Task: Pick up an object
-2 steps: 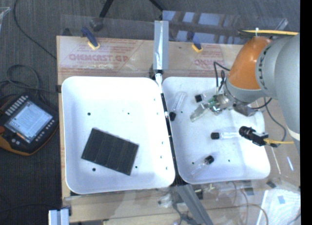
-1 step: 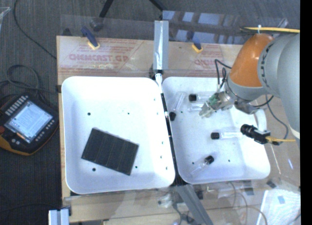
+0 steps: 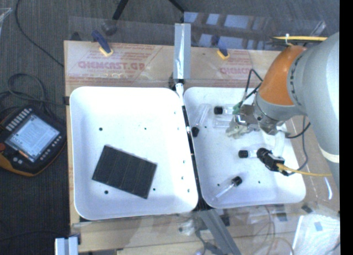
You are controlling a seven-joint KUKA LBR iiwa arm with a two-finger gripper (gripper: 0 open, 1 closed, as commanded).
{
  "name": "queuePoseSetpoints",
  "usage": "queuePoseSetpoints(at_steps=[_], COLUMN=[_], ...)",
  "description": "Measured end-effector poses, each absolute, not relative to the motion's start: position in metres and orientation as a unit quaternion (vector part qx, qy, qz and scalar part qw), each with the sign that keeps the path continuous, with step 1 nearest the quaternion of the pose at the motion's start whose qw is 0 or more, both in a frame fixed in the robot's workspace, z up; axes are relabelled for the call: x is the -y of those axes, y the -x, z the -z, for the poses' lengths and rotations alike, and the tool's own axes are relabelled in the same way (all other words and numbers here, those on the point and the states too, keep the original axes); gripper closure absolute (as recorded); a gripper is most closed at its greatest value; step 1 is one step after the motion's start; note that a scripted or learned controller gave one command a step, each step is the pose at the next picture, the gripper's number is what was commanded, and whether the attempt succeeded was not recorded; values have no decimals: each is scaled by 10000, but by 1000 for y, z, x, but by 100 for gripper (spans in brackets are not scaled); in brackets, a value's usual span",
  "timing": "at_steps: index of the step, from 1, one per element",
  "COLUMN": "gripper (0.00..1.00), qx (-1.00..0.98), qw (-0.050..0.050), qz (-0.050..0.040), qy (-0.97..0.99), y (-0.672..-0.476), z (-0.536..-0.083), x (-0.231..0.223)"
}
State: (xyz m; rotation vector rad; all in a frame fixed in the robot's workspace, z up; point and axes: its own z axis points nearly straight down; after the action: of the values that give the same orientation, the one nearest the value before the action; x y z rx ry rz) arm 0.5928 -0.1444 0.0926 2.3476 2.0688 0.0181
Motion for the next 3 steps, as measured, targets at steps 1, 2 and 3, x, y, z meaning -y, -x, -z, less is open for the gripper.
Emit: queuePoseSetpoints(at_steps=[1,2,3], gripper=[0,100,0], qx=[-6609,-6611,-6610], qw=[54,58,60], qz=[-38,-43,-40], qy=[-7505,-7503,-7503], y=[-591,-592,-592], z=[-91,-101,-101], x=[145,145,145])
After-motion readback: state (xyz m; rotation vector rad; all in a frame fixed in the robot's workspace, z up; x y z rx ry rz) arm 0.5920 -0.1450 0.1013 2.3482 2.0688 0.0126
